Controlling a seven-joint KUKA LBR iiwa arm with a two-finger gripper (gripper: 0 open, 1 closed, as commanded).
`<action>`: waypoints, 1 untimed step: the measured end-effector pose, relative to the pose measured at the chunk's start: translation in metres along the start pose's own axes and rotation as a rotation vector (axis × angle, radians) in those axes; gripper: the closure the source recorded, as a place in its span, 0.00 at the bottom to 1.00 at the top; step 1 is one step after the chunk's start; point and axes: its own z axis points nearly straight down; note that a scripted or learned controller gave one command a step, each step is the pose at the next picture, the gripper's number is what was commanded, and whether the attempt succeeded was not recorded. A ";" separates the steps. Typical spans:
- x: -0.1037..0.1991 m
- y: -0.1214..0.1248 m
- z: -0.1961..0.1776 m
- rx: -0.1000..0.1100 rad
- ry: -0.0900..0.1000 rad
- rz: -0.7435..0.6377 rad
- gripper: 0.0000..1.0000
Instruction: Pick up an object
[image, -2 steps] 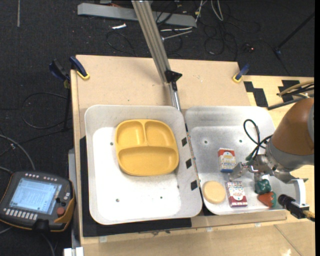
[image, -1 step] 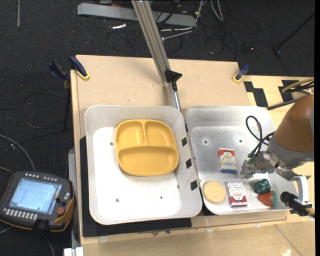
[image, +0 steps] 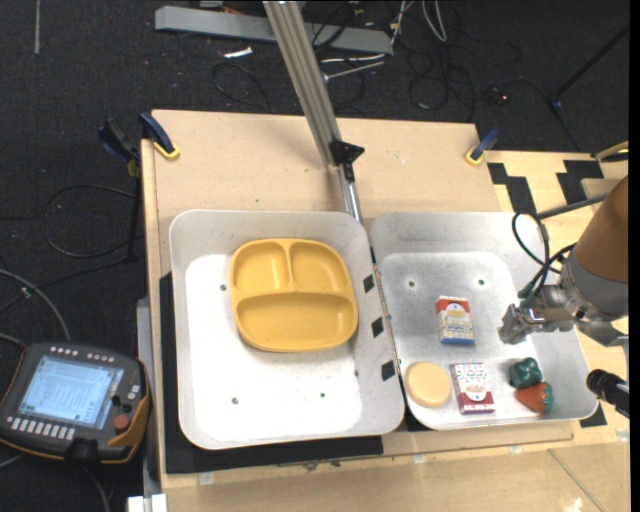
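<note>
The right bin (image: 430, 270) holds a small carton with a red top and blue label (image: 456, 320), a red and white box (image: 472, 388), a round tan disc (image: 428, 384), a dark green lump (image: 524, 373) and a red strawberry-like piece (image: 535, 397). My gripper (image: 518, 326) hangs at the bin's right side, just above the green lump and to the right of the small carton. Nothing shows between its fingers. The grey arm with its orange band (image: 608, 245) comes in from the right edge.
The left bin (image: 200, 300) carries a yellow divided plate (image: 294, 294). A metal pole (image: 312, 85) slants from the top down to the seam between the bins. A teach pendant (image: 72, 398) lies off the bench at the lower left. Cables trail behind the bench.
</note>
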 end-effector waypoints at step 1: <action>-0.010 -0.002 -0.052 0.000 -0.001 0.001 1.00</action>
